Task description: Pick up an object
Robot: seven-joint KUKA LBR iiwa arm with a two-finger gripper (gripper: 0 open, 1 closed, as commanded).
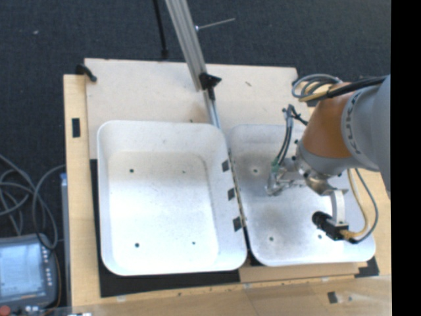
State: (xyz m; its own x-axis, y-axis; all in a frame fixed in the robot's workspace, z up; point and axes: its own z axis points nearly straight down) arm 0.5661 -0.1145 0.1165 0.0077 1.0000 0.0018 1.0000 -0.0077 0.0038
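My gripper (277, 179) hangs low over the middle of the right bin (263, 242), close to its speckled white floor. The grey arm with its orange band (327, 133) comes in from the right and covers the bin's far right part. Below the wrist, a black fitting (327, 224) on a yellowish cable sits above the bin's near right corner. What lies under the gripper is hidden by the wrist.
The left bin (164, 196) stands beside the right one, its floor marked by a few small dark dots. A slanted aluminium post (187, 35) rises from the back of the bench between the bins. Cables and a screen (23, 268) lie left of the bench.
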